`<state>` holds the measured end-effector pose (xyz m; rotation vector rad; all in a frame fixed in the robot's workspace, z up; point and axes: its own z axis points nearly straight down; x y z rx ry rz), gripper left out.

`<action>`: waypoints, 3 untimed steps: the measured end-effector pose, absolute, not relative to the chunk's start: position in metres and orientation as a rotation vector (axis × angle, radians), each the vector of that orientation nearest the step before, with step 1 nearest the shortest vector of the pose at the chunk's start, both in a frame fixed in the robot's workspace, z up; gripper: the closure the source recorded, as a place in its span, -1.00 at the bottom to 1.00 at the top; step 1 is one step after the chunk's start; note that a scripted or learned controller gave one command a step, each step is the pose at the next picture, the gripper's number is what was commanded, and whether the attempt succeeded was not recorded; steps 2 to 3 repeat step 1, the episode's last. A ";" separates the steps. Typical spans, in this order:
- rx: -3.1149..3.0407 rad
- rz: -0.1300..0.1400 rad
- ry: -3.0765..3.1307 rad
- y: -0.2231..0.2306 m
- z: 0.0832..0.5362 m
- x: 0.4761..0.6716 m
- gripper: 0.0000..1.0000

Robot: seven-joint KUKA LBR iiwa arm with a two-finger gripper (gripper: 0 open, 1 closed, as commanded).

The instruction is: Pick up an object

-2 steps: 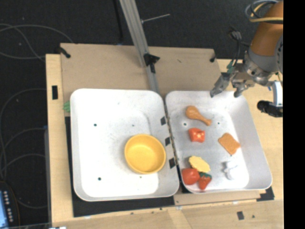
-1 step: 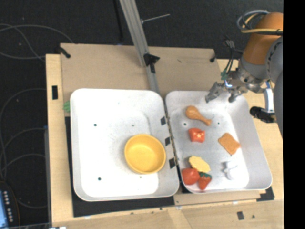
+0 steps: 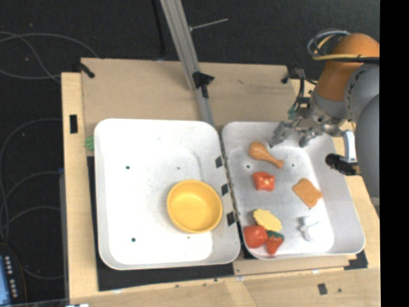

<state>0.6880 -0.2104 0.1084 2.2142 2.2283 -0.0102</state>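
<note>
My gripper (image 3: 292,139) hangs over the far edge of the right bin (image 3: 339,235), its two fingers spread open with nothing between them. A tan drumstick (image 3: 265,154) lies just below and left of the left fingertip. Further down the bin are a red pepper-like piece (image 3: 264,181), an orange bread slice (image 3: 307,192), a yellow piece (image 3: 267,220), a red tomato (image 3: 255,236) next to a strawberry (image 3: 274,242), and a small white object (image 3: 308,227).
The left bin (image 3: 128,171) holds a yellow bowl (image 3: 193,206) near its right side. A slanted metal pole (image 3: 186,50) rises behind the bins. The grey arm with its orange band (image 3: 342,69) occupies the upper right.
</note>
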 end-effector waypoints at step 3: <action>2.206 -0.014 2.229 -0.212 0.121 0.689 1.00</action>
